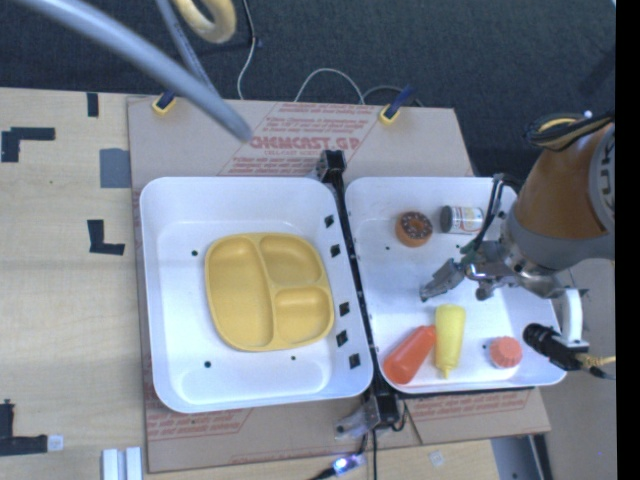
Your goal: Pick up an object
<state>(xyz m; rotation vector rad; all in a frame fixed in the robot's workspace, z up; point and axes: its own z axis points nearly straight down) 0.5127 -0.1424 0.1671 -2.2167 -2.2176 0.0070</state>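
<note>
Yellow bottle (pixel 449 337): lies in the right bin (pixel 400 200), directly below the end effector (pixel 450 280) in the picture, long axis running up-down, top end just beside the fingertips. End effector: fingers apart, nothing between them. Neighbours: orange carrot-like piece (pixel 409 354) touching the bottle's left; red round piece (pixel 504 351) right; brown disc (pixel 413 228) and small jar (pixel 462 218) above. Left bin (pixel 170 268): yellow divided plate (pixel 268 290).

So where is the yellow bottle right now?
The yellow bottle lies in the right bin, near its front edge, beside the orange carrot.
</note>
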